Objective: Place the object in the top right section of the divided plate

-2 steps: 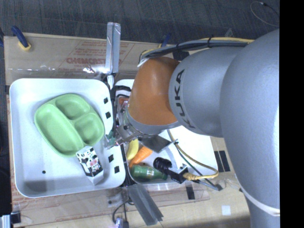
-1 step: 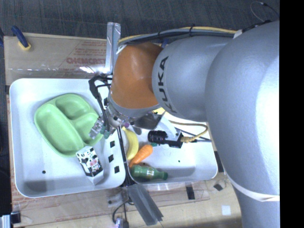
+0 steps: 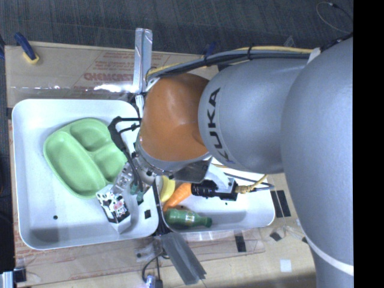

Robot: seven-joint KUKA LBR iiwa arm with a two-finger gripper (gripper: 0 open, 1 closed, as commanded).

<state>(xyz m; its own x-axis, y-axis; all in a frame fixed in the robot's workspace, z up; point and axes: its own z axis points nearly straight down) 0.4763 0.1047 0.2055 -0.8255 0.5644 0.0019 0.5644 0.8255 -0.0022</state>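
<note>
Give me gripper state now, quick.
Two-finger gripper: cannot be told; it sits low over the left white bin, at the black-and-white patterned object beside the green divided plate.

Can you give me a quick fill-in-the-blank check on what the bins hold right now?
1. The divided plate in the left bin is coloured ____.
2. The black-and-white patterned object lies just off the plate's lower ____ rim.
3. In the right bin, the green bottle lies on its ____.
4. The carrot beside the bottle is coloured ____.

Missing words: green; right; side; orange
</note>
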